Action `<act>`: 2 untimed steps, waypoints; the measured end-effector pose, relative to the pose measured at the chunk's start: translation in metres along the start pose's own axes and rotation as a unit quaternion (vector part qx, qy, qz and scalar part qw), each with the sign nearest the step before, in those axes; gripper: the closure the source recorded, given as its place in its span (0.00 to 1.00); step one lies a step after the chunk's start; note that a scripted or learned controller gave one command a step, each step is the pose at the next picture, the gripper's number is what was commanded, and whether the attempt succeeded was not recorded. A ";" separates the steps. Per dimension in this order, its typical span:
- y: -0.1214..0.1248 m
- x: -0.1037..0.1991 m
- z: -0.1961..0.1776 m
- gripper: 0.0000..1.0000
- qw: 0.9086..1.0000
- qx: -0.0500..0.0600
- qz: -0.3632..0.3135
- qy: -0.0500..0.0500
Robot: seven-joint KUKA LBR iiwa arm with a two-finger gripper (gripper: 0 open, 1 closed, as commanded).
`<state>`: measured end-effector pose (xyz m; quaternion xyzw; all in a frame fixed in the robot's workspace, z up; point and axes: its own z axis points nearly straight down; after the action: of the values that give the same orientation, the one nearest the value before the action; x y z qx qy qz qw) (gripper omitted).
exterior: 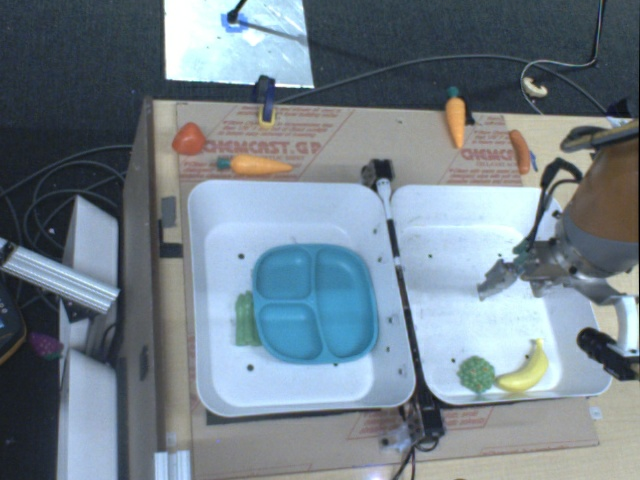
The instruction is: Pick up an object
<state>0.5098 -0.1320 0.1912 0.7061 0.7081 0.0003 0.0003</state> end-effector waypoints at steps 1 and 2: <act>0.001 0.000 -0.011 1.00 1.000 -0.001 -0.001 0.000; -0.023 0.062 -0.026 1.00 1.000 0.000 0.000 0.001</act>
<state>0.4870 -0.0696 0.2169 0.7058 0.7085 0.0008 0.0001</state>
